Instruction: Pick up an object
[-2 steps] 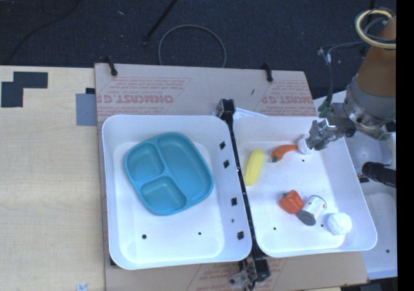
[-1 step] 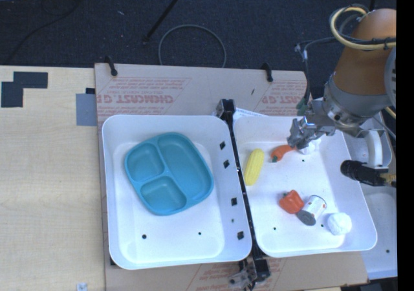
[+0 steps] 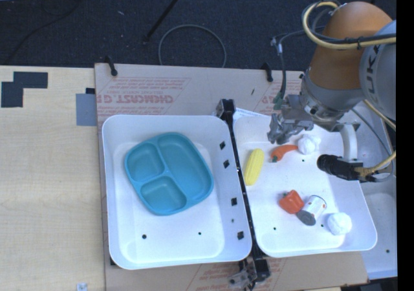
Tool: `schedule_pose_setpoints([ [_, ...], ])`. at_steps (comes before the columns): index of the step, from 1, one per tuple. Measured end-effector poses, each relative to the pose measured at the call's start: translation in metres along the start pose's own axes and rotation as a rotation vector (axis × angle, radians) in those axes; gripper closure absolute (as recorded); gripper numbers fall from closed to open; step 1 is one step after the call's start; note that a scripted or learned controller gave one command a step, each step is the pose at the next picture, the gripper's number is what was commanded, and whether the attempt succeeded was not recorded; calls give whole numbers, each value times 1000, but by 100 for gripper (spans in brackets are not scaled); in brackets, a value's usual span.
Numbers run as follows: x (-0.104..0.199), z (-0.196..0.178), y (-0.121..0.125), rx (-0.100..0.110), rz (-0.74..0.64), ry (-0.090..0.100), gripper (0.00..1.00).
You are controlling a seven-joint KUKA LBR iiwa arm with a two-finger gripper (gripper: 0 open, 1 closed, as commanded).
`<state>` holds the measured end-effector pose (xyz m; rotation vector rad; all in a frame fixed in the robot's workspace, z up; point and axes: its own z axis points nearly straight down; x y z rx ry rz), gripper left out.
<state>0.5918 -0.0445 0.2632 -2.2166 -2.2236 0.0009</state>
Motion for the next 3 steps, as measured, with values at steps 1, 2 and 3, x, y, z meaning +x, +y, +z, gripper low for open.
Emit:
schedule_pose_setpoints([
  [1, 45, 16, 7, 3, 0, 0, 100],
  [2, 102, 30, 17, 2, -1, 0, 100],
  [3, 150, 41, 28, 1, -1, 0, 100],
])
